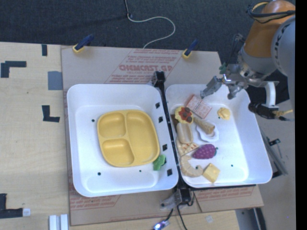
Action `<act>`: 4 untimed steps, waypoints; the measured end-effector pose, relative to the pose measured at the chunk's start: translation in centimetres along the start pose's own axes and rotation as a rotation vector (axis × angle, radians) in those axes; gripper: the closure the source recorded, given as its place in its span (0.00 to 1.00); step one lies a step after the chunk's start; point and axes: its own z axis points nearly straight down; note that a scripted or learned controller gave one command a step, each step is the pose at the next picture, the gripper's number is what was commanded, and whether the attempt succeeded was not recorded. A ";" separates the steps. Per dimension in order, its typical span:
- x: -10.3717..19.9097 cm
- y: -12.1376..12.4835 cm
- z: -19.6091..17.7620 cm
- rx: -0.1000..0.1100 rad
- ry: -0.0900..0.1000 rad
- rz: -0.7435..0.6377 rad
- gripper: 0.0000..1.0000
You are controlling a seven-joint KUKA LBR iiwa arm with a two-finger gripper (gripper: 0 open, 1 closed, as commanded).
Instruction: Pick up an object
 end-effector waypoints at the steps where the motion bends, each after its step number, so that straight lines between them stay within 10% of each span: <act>1: -0.6 0.5 5.9 0.002 0.000 0.001 0.00; 3: -0.4 -0.4 12.4 -0.003 -0.002 0.001 0.00; 4: -0.4 -0.4 11.3 -0.004 -0.001 0.000 1.00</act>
